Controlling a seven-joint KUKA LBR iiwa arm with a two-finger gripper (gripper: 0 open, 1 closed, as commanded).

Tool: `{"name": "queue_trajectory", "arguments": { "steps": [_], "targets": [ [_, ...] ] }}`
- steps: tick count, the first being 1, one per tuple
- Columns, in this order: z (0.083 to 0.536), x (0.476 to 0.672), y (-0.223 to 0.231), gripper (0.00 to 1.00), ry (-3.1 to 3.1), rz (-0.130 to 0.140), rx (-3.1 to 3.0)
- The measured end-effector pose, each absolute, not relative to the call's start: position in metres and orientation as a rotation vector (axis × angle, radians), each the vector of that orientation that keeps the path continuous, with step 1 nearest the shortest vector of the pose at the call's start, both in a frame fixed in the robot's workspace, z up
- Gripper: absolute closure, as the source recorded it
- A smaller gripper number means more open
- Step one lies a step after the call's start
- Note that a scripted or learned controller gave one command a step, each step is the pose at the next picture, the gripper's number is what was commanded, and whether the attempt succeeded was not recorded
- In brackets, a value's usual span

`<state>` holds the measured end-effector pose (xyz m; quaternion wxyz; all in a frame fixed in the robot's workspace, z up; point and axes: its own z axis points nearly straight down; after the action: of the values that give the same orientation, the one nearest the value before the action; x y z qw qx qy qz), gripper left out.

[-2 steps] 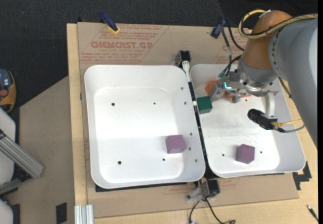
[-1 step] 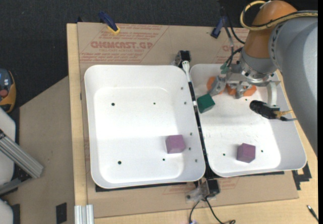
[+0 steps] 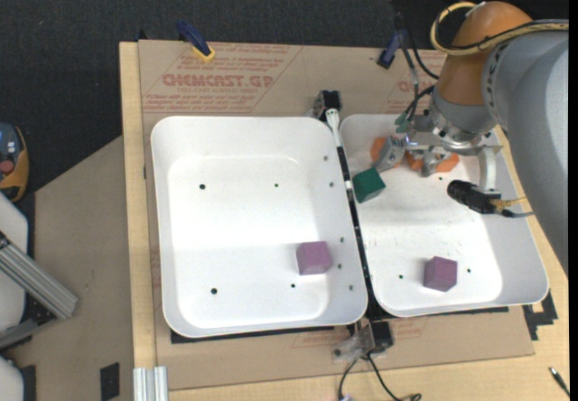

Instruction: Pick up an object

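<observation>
My gripper (image 3: 414, 152) hangs low over the far end of the right bin (image 3: 506, 255), reaching in from the right. Directly under it lies an orange object (image 3: 380, 146), mostly hidden by the gripper, with orange showing on both sides. Whether the gripper touches it cannot be made out. A green cube (image 3: 368, 184) sits tilted just in front and to the left of the gripper, close to the wall between the bins. A purple cube (image 3: 441, 273) rests near the front of the right bin. A second purple cube (image 3: 313, 257) lies in the left bin (image 3: 181, 209), near its front right.
Both bins stand on a cardboard sheet (image 3: 226, 69) held by blue clamps (image 3: 195, 41) at the far edge. A black clip (image 3: 329, 104) sits where the bins meet at the back.
</observation>
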<state>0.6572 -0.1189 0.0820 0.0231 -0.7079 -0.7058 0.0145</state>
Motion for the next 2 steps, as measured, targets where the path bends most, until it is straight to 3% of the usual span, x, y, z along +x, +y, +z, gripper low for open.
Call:
{"name": "queue_trajectory", "arguments": {
  "steps": [1, 2],
  "targets": [
    [0.081, 0.657, -0.138, 0.00, -2.185, 0.041, -2.195],
    [0.081, 0.659, -0.178, 0.00, -2.174, 0.018, -2.182]
  ]
}}
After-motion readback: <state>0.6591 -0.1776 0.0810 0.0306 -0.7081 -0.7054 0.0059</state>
